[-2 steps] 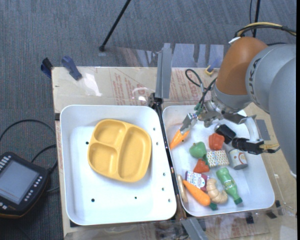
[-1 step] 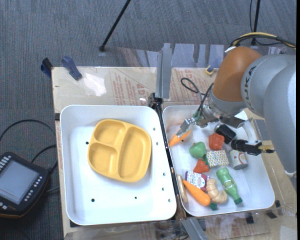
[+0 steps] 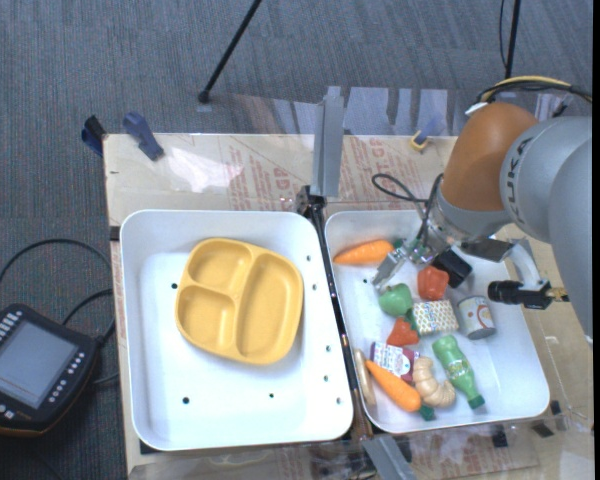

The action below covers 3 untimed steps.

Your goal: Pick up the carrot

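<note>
Carpeted floor, bench with two white bins. Right bin (image 3: 535,368) holds jumbled toy food; a carrot (image 3: 364,253) lies at its 11 o'clock corner, another carrot (image 3: 393,386) at 6. Gripper (image 3: 395,265), fingers apart and empty, hovers just beside the upper carrot, likely lining up a grab.
</note>
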Available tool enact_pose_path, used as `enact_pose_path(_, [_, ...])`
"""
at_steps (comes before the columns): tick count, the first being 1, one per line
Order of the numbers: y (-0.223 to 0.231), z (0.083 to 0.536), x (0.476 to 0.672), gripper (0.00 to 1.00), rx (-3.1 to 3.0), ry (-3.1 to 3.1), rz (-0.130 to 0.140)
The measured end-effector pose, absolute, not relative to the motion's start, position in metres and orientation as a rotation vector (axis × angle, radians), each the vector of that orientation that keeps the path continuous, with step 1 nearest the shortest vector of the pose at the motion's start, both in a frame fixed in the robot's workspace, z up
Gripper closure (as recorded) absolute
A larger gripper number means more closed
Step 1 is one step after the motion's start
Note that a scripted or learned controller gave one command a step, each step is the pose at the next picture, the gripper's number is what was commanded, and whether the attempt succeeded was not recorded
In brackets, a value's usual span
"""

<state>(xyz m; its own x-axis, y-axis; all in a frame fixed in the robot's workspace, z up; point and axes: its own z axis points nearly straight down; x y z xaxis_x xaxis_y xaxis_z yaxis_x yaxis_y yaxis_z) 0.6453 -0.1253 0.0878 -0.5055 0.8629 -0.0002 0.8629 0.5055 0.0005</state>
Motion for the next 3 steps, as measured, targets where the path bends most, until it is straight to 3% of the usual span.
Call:
enact_pose_path(1, [-0.092,0.173,0.647,0.00,1.365,2.823,0.005])
enact_pose_path(2, [-0.091,0.158,0.616,0.00,1.068,2.959,0.000])
enact_pose_path(3, [-0.080,0.163,0.634,0.00,0.639,3.076,0.003])
